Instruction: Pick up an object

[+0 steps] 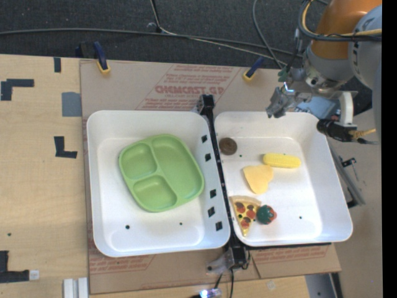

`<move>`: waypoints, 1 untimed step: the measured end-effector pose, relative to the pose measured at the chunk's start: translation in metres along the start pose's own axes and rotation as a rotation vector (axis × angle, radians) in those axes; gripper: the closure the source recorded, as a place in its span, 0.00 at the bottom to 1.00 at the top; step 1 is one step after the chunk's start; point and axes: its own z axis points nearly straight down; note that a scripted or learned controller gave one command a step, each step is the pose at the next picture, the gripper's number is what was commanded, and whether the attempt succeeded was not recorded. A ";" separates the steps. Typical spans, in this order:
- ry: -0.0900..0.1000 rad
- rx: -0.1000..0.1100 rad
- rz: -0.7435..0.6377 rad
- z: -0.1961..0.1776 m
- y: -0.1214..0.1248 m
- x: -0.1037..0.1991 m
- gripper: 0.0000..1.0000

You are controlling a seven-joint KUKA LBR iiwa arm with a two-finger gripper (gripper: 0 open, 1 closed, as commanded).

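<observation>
We see the gripper [277, 106] hanging over the far edge of the right bin [322, 185]; we cannot tell how its fingers stand. In that bin lie a brown cookie [228, 146], a yellow corn cob [281, 161], a cheese wedge [257, 178] and a pizza slice [244, 213]. A green divided plate [160, 172] lies in the left bin [102, 185].

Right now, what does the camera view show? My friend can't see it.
A robot arm's claw hovers over the back edge of the right white bin, which holds toy food. The left bin holds a green divided plate.
</observation>
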 end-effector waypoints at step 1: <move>0.002 0.006 -0.005 0.011 -0.001 0.063 1.00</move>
